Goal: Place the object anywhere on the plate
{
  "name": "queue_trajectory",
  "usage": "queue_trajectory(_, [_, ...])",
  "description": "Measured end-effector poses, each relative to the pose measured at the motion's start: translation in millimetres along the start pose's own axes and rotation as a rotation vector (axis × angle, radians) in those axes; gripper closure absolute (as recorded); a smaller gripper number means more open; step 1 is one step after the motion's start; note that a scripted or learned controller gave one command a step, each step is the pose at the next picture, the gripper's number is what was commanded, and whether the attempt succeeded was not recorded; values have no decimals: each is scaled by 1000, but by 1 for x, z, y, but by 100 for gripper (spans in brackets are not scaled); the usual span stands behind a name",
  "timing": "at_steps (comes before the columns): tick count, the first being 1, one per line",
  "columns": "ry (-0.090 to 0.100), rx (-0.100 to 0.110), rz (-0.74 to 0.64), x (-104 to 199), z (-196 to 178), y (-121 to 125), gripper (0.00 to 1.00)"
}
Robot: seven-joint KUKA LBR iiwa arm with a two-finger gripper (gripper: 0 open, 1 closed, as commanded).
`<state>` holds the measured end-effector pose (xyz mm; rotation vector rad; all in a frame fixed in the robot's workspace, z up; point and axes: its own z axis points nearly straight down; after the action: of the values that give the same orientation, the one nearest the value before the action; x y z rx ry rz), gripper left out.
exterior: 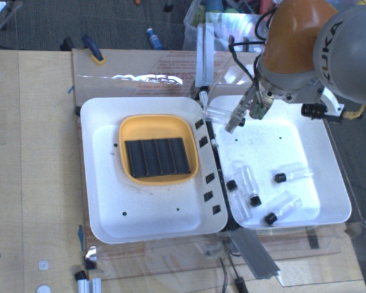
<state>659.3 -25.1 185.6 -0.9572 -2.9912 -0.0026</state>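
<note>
Tubes [290, 203], clear with black caps, lie at the near end of my right bin [329, 163], none yet grasped. Next I must pick one and carry it to the yellow plate [158, 127] in the left bin. My fingers [244, 116] hover farther back; their state I cannot tell. Beyond, "KU" shows on my arm [348, 41].

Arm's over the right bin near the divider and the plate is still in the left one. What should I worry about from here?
Three risks, judged from this view:
1. The clear vials in the right bin are see-through and cluttered, so a pick may miss or slip.
2. The gripper hangs close to the divider; crossing low could clip it.
3. The yellow plate carries a black ridged insert; a round vial may roll.
</note>
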Motion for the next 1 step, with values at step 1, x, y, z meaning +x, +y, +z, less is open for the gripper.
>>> queue_trajectory(1, [0, 0, 1, 0, 0, -1, 0])
